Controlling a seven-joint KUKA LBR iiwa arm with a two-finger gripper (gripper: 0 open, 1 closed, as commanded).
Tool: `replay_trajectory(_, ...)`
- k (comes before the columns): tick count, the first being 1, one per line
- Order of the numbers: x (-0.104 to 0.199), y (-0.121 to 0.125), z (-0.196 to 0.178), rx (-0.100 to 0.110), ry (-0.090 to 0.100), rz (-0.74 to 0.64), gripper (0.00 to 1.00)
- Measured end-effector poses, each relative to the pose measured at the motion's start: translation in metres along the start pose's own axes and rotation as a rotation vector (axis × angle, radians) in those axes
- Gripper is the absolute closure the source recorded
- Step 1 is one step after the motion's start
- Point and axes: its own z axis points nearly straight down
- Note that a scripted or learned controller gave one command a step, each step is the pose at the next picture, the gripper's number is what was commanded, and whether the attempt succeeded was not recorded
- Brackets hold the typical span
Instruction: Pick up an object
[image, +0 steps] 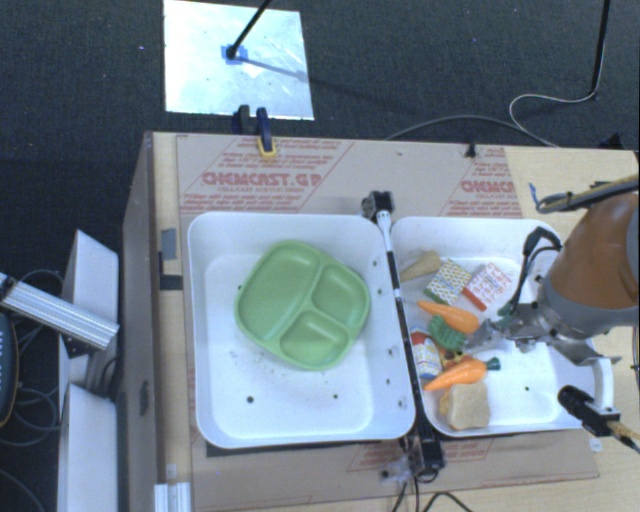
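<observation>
Your hand is low in the right bin, right between the two carrots; can't tell if it's apart or together from here. The nearer carrot lies just below-left of it, long axis running left-right, tilted up toward the hand. Upper carrot sits just left.

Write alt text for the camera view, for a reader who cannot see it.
A grey and orange robot arm reaches from the right into the right bin, its gripper low among two toy carrots, a bread slice and small food packets. The left bin holds a green divided plate.
</observation>
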Motion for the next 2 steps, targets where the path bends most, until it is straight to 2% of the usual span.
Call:
replay_trajectory(1,0.023,0.094,0.031,-0.005,-0.001,-0.003,0.0)
replay_trajectory(2,0.022,0.095,0.02,-0.007,-0.001,-0.004,1.0)
